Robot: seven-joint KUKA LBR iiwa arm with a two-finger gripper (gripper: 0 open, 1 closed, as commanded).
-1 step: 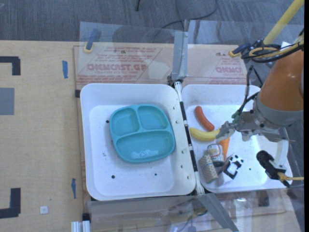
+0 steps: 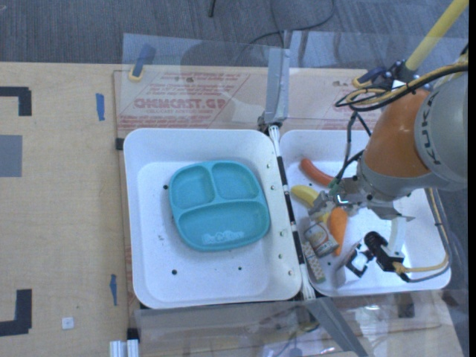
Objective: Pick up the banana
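The banana [image 2: 303,194] is small and yellow and lies near the left wall of the right bin [image 2: 435,270]. My gripper [image 2: 326,204] hangs low over that bin, just right of the banana's right end and very close to it. The grey arm with its orange band comes in from the right above it. Whether the gripper touches the banana is hidden by the wrist.
A red-orange sausage-like piece [image 2: 317,172] lies behind the banana. An orange carrot [image 2: 338,227] and a small tin [image 2: 317,238] sit just in front of the gripper. The left bin [image 2: 141,222] holds a teal divided plate [image 2: 218,204].
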